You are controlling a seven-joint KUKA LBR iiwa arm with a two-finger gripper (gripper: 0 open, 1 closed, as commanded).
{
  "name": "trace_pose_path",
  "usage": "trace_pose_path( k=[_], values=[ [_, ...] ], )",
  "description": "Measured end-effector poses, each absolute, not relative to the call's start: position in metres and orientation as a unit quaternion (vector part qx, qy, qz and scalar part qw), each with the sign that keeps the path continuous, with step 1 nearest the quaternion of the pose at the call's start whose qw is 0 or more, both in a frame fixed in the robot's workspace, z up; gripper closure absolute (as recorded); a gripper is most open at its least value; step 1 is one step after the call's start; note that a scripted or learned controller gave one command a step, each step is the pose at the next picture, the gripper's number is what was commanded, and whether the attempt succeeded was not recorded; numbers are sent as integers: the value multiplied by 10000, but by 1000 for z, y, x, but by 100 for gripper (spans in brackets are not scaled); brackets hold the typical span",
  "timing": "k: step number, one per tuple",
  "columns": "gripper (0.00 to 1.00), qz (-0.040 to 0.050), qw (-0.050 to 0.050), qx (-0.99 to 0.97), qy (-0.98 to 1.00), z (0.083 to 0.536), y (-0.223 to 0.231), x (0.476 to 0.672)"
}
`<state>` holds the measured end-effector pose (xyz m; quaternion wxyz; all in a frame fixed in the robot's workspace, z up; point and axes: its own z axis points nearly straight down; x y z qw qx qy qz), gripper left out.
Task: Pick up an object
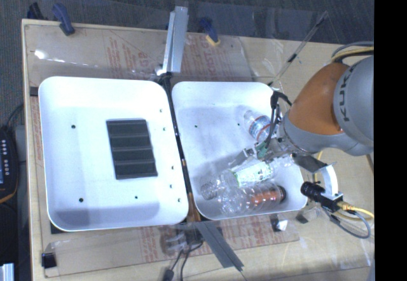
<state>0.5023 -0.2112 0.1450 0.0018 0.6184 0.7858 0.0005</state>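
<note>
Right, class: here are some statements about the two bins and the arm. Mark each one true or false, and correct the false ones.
1. The dark ridged block lies in the left bin. True.
2. The clear plastic bottles lie in the left bin. False: they lie in the right bin, toward its near right corner.
3. The arm reaches in over the right bin's right side. True.
4. The ridged block touches the bottles. False: they are apart, in different bins.
5. The bottles stand upright. False: they lie on their sides.
</note>
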Motion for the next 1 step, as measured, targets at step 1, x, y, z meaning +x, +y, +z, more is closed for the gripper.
trace_pose_path(
  k=[1],
  values=[
    [0,26,47,5836,8120,144,-209,496]
  ],
)
